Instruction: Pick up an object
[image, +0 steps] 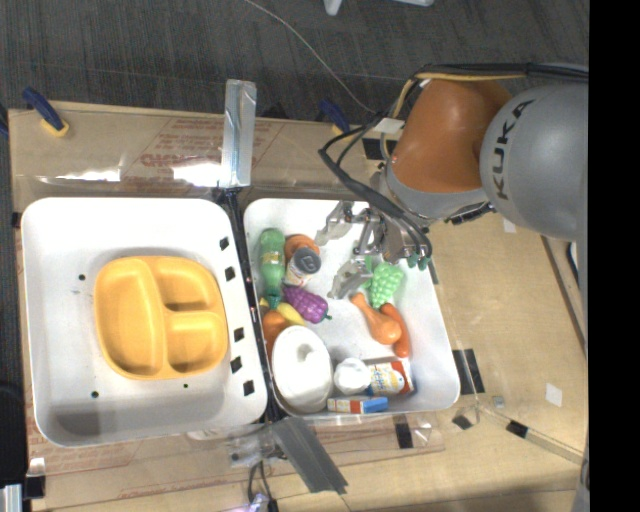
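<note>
Camera view places the gripper (362, 262) low inside the right bin (432, 300), near its upper middle, with the metal fingers (350, 275) spread apart and nothing visible between them. The green grapes (386, 284) lie just beside the fingertips, toward the arm's side of the bin, close enough that contact cannot be ruled out. Judged from this position, the grapes are the nearest candidate for a pick. Their cluster runs roughly up and down the picture. The coming move turns on a short shift toward them.

Outward from there: an orange carrot (381, 319) lies just below the grapes, slanting down toward the bin's right wall. A purple eggplant (306, 303), a green bottle (271, 258) and an orange jar with a dark cap (302, 256) sit on the far side of the fingers. A white roll (301, 367) and a small white bottle (372, 377) occupy the lower end.

The left bin (50, 300) holds a yellow divided tray (160, 316).

Legible writing: "KUKA" on the grey arm (530, 150). Red print on the cardboard (170, 150) behind the bins is too blurred to read.
</note>
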